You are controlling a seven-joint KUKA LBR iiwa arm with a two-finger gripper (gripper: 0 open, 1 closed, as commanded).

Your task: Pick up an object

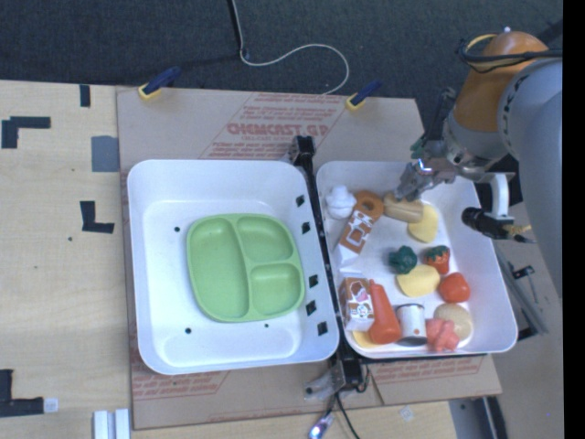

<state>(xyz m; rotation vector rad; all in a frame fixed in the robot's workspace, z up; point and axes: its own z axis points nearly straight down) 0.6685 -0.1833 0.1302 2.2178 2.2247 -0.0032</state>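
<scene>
The right bin holds several toy food items: a tan roll-shaped piece, a yellow lemon-like piece, an orange and white box, a white piece, a dark green piece, a small red and green piece, a yellow piece, an orange-red ball, a red carrot-like piece and a pink piece. My gripper hangs over the bin's upper part, just above the tan piece. Nothing shows between its fingers.
The left bin holds a green divided plate. A black hinge strip runs between the bins. A cable lies on the dark floor beyond the cardboard sheet. The arm fills the upper right.
</scene>
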